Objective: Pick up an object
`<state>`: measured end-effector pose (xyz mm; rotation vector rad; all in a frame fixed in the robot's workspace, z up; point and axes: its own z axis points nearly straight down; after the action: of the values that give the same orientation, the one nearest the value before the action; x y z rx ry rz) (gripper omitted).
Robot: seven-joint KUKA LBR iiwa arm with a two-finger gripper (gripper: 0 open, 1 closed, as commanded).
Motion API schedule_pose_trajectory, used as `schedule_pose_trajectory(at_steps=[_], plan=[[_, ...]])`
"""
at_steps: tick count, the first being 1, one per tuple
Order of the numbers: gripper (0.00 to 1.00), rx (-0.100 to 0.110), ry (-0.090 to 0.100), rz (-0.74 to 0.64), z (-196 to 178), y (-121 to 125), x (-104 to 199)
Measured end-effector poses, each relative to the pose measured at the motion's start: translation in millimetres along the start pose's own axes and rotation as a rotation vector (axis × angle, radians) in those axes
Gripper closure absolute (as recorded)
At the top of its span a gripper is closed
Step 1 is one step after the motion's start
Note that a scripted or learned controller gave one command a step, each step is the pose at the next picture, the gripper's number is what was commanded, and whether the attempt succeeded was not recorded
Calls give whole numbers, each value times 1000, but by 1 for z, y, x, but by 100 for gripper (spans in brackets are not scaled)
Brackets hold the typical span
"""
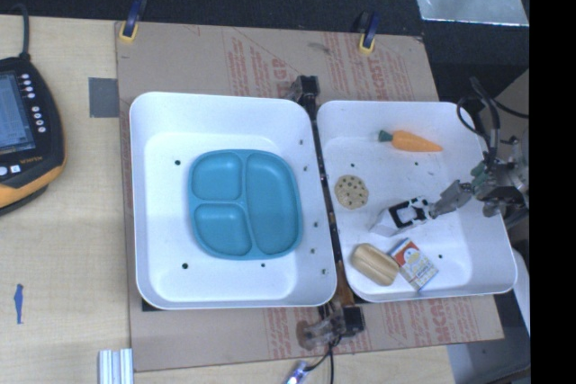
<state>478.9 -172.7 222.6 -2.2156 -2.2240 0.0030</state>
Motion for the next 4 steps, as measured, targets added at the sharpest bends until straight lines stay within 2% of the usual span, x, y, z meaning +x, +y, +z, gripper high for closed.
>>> schedule_pose_trajectory(at_steps=[1,2,3,4], plan=[[0,-2,-1,0,119,48,18],[100,-1,-2,-3,109,48,17],[0,-1,-3,-3,109,48,17],[0,12,3,-1,133,175,-10]])
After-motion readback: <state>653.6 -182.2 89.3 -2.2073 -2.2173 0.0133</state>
